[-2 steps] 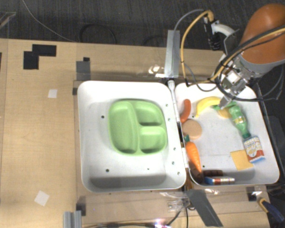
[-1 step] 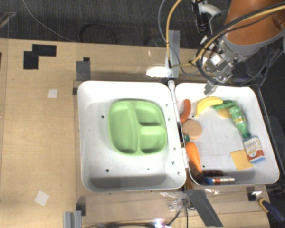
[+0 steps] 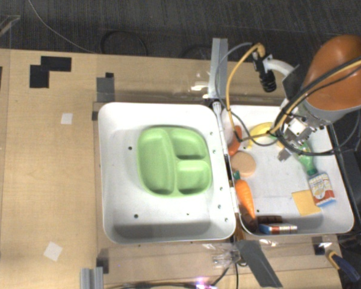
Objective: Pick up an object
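Gripper hovering upper right of frame over right bin, grasp state: cannot tell | nearest target: green object lying just lower right of it, long axis running up-down | nothing lifted yet.

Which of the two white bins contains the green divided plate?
The left bin contains the green divided plate. The right bin instead holds small items, such as a carrot and a yellow square.
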Motion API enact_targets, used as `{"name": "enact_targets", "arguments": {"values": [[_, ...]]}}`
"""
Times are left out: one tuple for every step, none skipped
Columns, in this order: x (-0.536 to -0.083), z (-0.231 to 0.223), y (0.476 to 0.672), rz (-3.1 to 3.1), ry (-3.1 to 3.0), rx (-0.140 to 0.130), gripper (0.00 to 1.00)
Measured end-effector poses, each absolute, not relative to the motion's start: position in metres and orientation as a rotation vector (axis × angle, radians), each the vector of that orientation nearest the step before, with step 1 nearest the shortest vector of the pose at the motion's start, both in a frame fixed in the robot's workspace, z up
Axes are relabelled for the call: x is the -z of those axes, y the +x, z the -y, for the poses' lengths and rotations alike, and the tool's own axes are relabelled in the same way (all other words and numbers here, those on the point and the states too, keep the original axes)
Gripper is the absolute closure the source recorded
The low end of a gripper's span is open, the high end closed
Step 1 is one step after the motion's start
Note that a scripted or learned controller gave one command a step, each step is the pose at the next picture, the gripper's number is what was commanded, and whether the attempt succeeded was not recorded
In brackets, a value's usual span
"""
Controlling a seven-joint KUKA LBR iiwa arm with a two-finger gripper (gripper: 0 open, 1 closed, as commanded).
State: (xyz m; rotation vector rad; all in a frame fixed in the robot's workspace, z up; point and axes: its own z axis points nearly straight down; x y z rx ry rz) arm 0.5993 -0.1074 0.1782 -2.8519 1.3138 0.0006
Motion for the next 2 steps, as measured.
{"name": "enact_targets", "arguments": {"values": [[-0.208,0.115,0.654,-1.364,-2.823,0.011,1.0],[-0.25,0.05,0.67,-1.507,-2.746,0.008,1.0]]}}
